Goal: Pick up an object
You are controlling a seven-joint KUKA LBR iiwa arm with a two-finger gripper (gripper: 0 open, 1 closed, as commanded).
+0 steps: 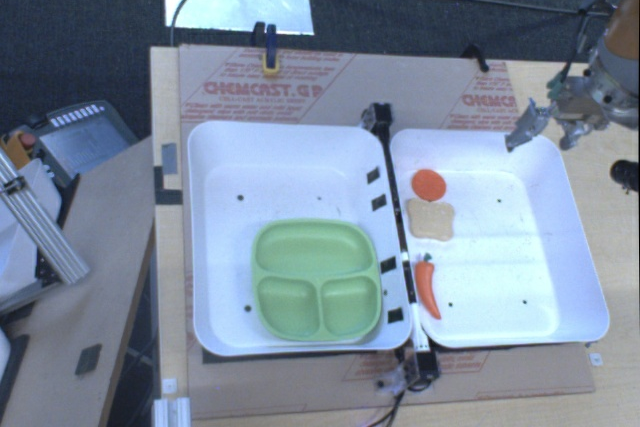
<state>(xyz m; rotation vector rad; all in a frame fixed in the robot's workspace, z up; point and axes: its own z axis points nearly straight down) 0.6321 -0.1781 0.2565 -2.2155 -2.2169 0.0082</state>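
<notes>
In the right bin (560,255) lie three small items near its left wall: a round orange-red disc (429,183), a beige toast-shaped piece (431,219) just below it, and an orange carrot (428,287) with a green tip lower down. My gripper (548,128) hangs at the bin's far right corner, above the rim, well to the right of all three items. Its two fingers are spread apart with nothing between them.
The left bin (215,215) holds a green divided plate (316,279) at its near right. A black clip strip (392,215) runs between the two bins. A yellow clamp (270,55) and cables sit beyond the bins.
</notes>
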